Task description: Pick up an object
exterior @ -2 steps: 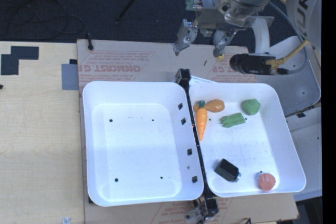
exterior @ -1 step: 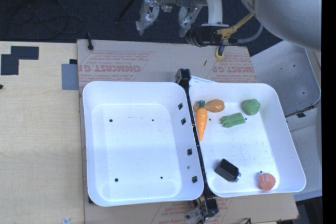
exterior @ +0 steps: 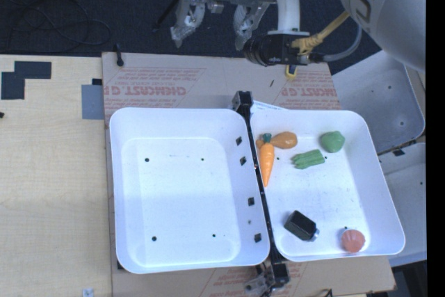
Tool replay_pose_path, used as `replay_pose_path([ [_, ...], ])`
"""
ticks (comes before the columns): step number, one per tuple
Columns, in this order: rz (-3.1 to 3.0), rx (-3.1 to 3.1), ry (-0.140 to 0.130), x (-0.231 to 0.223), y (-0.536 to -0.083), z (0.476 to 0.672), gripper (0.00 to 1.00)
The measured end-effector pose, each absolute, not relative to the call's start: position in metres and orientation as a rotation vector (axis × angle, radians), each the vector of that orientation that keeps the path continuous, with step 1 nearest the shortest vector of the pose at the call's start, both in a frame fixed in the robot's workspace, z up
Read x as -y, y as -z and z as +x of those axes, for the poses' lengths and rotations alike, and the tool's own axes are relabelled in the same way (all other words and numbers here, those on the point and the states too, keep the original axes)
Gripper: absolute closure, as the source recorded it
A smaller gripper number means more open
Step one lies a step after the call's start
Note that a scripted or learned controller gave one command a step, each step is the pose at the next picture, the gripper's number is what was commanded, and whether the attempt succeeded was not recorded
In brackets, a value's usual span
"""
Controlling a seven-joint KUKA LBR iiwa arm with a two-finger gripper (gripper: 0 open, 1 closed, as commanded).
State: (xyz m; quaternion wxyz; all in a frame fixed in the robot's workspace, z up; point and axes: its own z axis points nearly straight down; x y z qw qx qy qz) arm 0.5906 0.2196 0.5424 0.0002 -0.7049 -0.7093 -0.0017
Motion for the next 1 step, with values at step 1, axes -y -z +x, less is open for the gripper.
replay_pose_path([
  [1,-2.21,2.228,-0.013,-0.2193,-0.5467,0.5924,1.0],
])
